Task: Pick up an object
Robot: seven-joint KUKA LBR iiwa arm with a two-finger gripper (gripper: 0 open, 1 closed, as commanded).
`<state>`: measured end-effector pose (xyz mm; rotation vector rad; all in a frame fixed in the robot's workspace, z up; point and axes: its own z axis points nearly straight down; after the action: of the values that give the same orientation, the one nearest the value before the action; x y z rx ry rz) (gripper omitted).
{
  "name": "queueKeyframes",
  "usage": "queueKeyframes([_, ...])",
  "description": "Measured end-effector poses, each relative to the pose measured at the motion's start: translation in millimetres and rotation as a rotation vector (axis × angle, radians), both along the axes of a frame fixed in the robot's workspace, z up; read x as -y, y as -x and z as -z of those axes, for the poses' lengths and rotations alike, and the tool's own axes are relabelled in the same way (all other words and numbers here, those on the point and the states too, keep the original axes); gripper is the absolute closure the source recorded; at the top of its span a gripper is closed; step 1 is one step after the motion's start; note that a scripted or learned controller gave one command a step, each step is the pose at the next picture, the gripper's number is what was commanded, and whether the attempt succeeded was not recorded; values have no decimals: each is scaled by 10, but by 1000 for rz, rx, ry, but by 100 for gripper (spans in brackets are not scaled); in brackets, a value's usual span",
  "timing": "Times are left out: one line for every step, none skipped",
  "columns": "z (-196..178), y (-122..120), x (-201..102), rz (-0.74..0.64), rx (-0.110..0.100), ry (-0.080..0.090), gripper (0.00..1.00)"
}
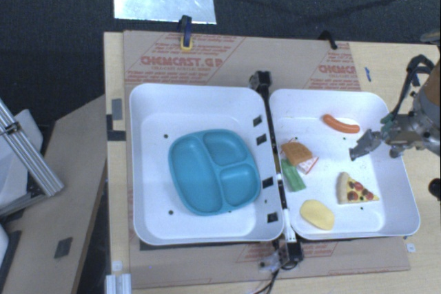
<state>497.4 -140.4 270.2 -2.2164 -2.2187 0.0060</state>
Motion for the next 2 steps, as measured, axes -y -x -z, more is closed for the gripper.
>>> queueKeyframes([-41, -17, -2, -2, 8, 2, 0])
queueKeyframes([455, 77, 1, 0, 5, 1, 0])
